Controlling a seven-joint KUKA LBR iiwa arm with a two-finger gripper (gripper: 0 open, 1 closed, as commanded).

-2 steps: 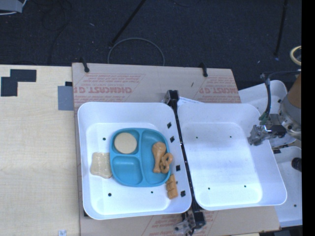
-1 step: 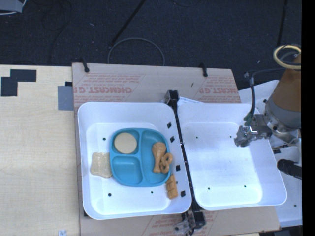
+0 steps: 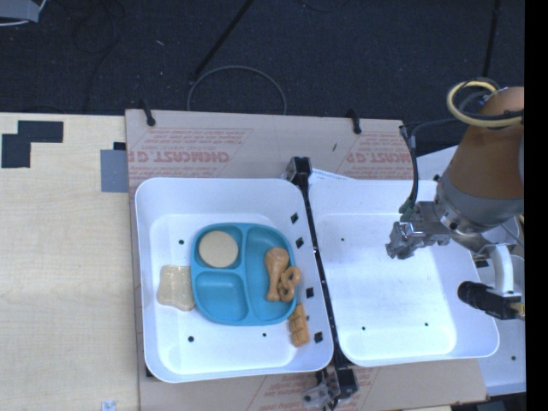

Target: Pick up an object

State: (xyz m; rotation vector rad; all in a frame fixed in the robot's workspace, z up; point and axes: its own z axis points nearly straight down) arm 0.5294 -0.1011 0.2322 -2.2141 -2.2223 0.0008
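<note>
Pretzel [image 3: 281, 274], the likeliest thing to pick, is lying in the right compartment of the blue tray [image 3: 224, 302] in the left bin [image 3: 154, 229], well apart from the gripper [image 3: 401, 245]. That gripper is hanging over the right bin [image 3: 479, 345], near its middle and toward the arm's side, and nothing is showing between its fingers; whether they are spread or pressed together I cannot tell at this size.

Going outward, the floor of the right bin beneath the gripper is showing only small dark dots. The divider [image 3: 312, 264] where the two bin walls are meeting is standing between the gripper and every object. Past it, a second pretzel piece [image 3: 298, 324] is lying just outside the tray's lower right corner, close to the bin wall. A round cracker [image 3: 217, 248] is sitting in the tray's upper left compartment, and a pale biscuit [image 3: 175, 287] is touching the tray's left edge.

Risks, as I judge them: closing here would be grabbing air. Crossing low could be clipping the divider. The piece by the wall is leaving little finger room, and flat pieces may be slipping out or dragging the tray along.
</note>
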